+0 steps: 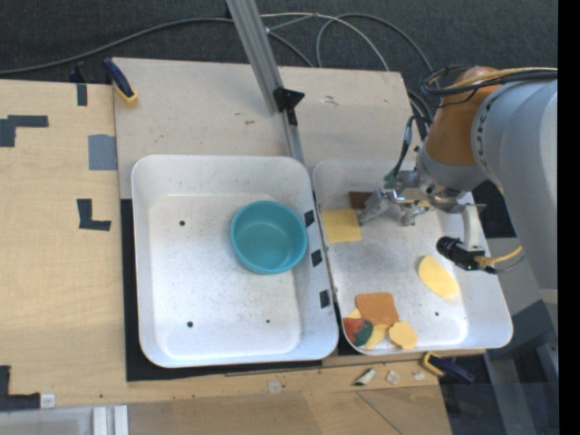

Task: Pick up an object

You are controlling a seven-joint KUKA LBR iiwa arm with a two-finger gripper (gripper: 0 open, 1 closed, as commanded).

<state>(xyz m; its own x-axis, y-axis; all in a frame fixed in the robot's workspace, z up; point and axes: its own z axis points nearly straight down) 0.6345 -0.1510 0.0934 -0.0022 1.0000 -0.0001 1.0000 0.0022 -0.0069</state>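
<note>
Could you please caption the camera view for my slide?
Arm's tool hovers beside yellow square in right bin; teal bowl in left bin.

teal bowl (268, 236), pale yellow square (343, 226), white speckled bins (163, 288)

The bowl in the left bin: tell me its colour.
The bowl is teal blue, inside and out, seen in the camera view.

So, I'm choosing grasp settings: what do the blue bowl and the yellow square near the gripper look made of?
The blue bowl looks like moulded plastic: one even teal colour, smooth rim, soft sheen. The yellow square lies flat and matte with straight edges, so probably foam, sponge or a thin plastic toy slice; the view can't settle which. It lies in the right bin, just left of the gripper.
</note>
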